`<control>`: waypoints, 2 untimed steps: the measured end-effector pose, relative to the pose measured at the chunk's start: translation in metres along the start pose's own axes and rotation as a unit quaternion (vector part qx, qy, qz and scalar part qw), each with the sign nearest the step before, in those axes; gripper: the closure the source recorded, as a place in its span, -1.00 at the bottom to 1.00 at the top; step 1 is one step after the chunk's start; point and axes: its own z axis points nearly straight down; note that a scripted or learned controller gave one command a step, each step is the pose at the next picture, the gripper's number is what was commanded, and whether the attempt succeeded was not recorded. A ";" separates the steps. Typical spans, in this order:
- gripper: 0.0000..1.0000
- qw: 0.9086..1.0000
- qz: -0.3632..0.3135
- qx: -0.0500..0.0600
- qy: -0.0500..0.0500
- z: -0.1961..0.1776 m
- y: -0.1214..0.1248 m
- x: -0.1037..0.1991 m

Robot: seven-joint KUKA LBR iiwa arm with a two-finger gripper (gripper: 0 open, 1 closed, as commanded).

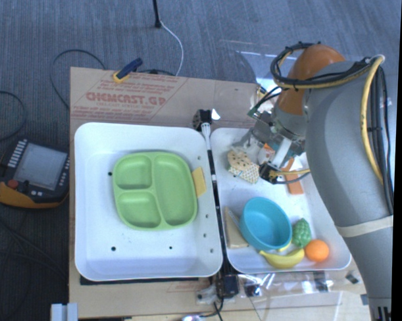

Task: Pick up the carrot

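The carrot (296, 187) shows as an orange piece against the right wall of the right bin (330, 223), with most of it hidden under the arm. My gripper (266, 151) hangs low over the back of that bin. It is just left of the carrot and right beside a beige dotted cracker-like block (243, 166). Nothing is visibly held between its fingers.
In the right bin's front half lie a blue bowl (268, 223), a green broccoli piece (302, 231), an orange (317, 250), a banana (283, 259) and a tan stick (233, 227). The left bin (92, 251) holds a green divided plate (152, 190) and a yellow piece (198, 181).
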 end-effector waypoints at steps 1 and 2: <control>-1.00 0.996 0.086 0.011 -0.002 0.011 0.028 -0.051; -1.00 0.998 -0.059 -0.010 0.001 0.011 0.024 -0.067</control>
